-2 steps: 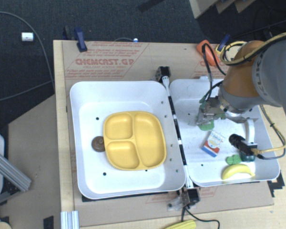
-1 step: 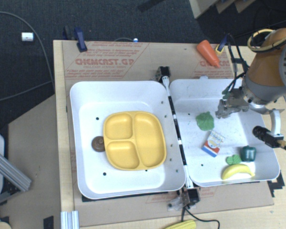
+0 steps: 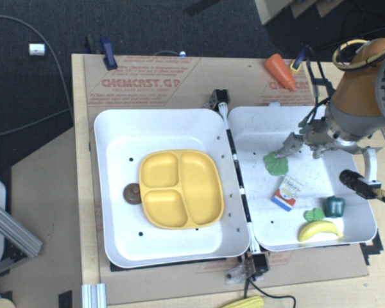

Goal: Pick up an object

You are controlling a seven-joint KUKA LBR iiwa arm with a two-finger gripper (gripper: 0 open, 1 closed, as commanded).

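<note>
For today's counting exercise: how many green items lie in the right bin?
3. A green leafy piece near the bin's middle, just below the hand; a small green piece beside the banana; a dark green pepper-like toy at the right. The arm may hide others.

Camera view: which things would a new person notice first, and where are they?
The yellow divided plate lies in the middle of the left bin, with a small brown disc at its left edge. In the right bin, the gripper hangs just above a green object; a banana lies near the front corner.
</note>
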